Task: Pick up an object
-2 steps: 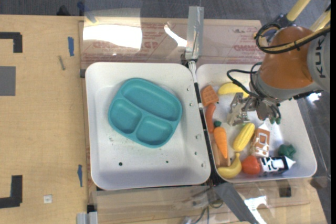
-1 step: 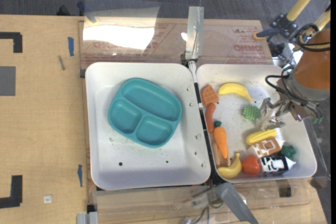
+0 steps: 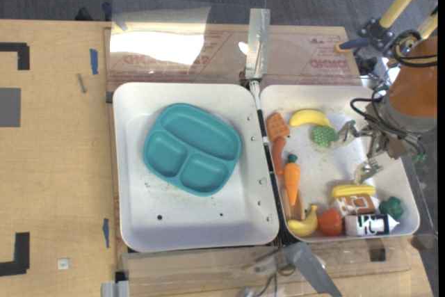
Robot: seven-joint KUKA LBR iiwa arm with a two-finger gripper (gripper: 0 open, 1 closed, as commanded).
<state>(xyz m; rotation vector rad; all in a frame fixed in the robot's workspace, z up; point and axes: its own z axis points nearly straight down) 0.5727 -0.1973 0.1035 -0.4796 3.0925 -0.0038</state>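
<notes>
The right bin (image 3: 407, 233) holds several toy foods: a yellow banana (image 3: 309, 117), a green knobbly piece (image 3: 322, 136), an orange waffle (image 3: 277, 126), a carrot (image 3: 292, 177), a yellow corn piece (image 3: 353, 190), a red tomato (image 3: 331, 222) and a black-and-white can (image 3: 372, 224). My gripper (image 3: 358, 148) hangs over the right half of this bin, just right of the green piece and above the corn. It is open, its fingers spread with nothing between them.
The left bin (image 3: 132, 219) holds a teal divided plate (image 3: 192, 148). A second banana (image 3: 304, 222), an orange-and-white box (image 3: 354, 204) and a dark green piece (image 3: 392, 206) crowd the right bin's front edge. A metal divider (image 3: 257, 45) stands behind the bins.
</notes>
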